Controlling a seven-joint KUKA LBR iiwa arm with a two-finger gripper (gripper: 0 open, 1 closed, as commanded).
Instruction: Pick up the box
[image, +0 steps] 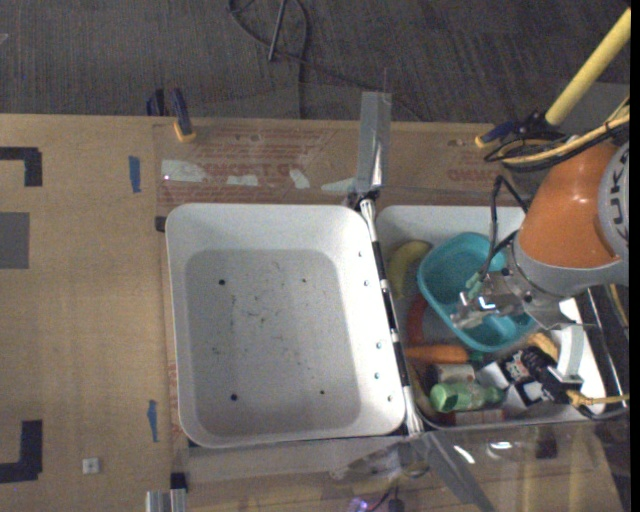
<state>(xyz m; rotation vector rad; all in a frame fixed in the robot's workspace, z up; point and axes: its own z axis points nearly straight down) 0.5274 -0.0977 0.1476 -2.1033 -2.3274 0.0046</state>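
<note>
My gripper (480, 306) hangs over the right bin (400, 225), above the front part of a teal bowl (450, 270). The arm's orange band (565, 220) is up and to the right of it. Just in front of the gripper, among the clutter, lies a small dark box with white and red marks (525, 368). A pale little carton (455, 373) lies to the box's left. Nothing shows in the gripper, and the wrist hides part of the bowl and the bin's right side.
The right bin also holds a yellow-green piece (405, 262), a red item (414, 322), an orange stick (437, 352) and a green bottle (462, 397). The left bin (200, 250) adjoins it across a shared rim (385, 300). Cables (540, 140) and a yellow pole (590, 65) are at the back right.
</note>
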